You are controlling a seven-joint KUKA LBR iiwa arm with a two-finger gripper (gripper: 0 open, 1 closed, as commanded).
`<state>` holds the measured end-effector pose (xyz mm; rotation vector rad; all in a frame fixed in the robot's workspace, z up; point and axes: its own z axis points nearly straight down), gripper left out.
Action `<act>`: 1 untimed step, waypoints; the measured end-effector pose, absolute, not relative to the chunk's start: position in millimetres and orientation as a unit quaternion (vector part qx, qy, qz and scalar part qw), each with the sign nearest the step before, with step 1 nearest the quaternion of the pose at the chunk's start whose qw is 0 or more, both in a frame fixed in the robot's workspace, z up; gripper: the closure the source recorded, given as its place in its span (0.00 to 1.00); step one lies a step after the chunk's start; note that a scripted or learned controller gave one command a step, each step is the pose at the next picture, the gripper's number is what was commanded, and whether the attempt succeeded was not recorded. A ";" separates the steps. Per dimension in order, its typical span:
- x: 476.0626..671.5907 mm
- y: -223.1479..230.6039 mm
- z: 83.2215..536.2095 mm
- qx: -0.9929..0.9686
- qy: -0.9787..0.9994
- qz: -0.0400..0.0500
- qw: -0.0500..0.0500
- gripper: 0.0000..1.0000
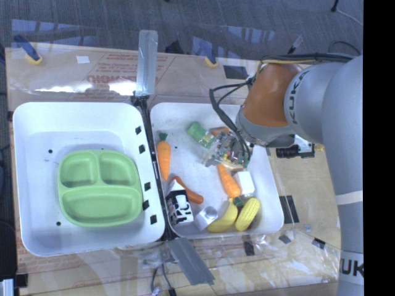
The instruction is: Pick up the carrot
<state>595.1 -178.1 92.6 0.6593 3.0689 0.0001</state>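
Note:
An orange carrot [163, 160] with a green top lies along the left wall of the right bin [185, 115]. A second orange carrot-like piece [228, 181] lies right of the middle, just below my gripper [225, 151]. A smaller orange piece [189, 193] sits beside the milk carton. My gripper hangs low over the bin's right half, above the second carrot, and its fingers blend into the clutter beneath them. Nothing can be seen held between them.
The left bin [37, 128] holds a green divided plate [99, 188]. The right bin also has a green item [197, 131], a black and white carton [178, 209], a banana [223, 219], a corn cob [248, 213] and a white block [245, 182]. The arm [321, 116] covers the right side.

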 end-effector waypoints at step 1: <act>544.8 -52.1 195.9 0.265 0.964 0.002 0.004 1.00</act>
